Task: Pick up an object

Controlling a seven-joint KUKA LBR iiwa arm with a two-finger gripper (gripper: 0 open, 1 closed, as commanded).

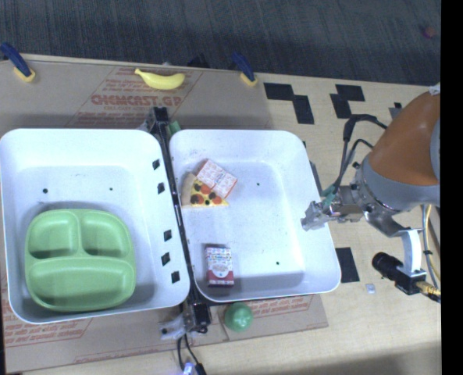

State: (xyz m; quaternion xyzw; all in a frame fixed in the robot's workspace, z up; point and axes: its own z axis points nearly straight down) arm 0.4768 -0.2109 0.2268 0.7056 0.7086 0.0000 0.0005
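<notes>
Cardboard sheeting covers the bench under two shallow white bins. From above, the right bin [293, 151] holds a small red-and-white carton [219, 266] near its front wall and a flat pizza-slice toy [207, 184] towards the far left; a green divided plastic tray [79, 258] fills the left bin [28, 151]. The gripper [315, 216] hovers at the right bin's right rim; whether its jaws are apart cannot be told. My judgement: travel left, centre above the carton, descend squarely.
</notes>
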